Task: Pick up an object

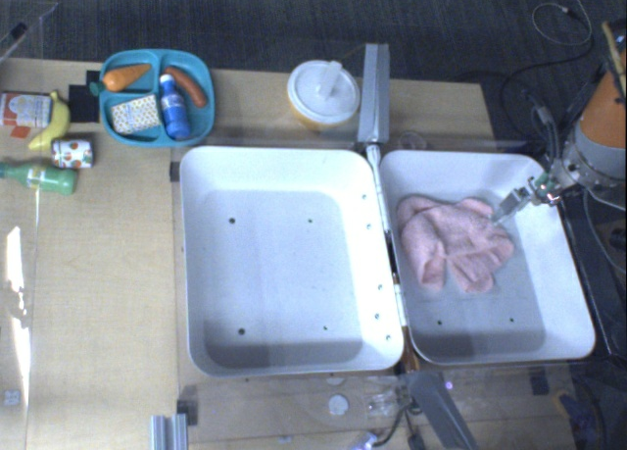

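A crumpled pink cloth (pixel 454 242) lies in the right bin (pixel 549 325), toward its back half. My gripper (pixel 509 206) reaches in from the right, its tip low over the cloth's upper right edge, close to or touching the fabric. The arm's orange band (pixel 604 110) shows at the far right.
The left bin (pixel 279 257) sits beside the right one, a metal divider (pixel 372 95) behind their junction. On the bench behind are a lidded white cup (pixel 323 92), a blue tray of toy food (pixel 157 97), a toy banana (pixel 51 123), a small can (pixel 72 153) and a green bottle (pixel 39 177).
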### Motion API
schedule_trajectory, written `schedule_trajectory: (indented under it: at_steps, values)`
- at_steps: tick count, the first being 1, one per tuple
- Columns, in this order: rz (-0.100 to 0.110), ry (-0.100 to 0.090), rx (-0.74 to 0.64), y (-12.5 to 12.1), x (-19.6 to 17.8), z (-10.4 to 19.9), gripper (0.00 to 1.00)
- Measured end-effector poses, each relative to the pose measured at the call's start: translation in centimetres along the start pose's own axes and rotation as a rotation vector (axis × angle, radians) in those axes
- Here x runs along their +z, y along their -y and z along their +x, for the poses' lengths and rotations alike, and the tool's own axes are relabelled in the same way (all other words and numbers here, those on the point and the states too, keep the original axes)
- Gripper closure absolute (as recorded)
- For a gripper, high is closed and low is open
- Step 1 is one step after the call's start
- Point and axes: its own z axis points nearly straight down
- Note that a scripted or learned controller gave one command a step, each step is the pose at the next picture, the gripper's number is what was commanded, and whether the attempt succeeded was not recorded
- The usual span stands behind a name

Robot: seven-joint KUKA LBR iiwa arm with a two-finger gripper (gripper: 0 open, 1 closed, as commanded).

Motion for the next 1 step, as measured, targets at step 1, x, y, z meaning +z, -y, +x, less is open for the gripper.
schedule_trajectory:
  at_steps: [1]
  values:
    - [-0.007,0.006,-0.143,-0.72,7.81,1.79,0.0]
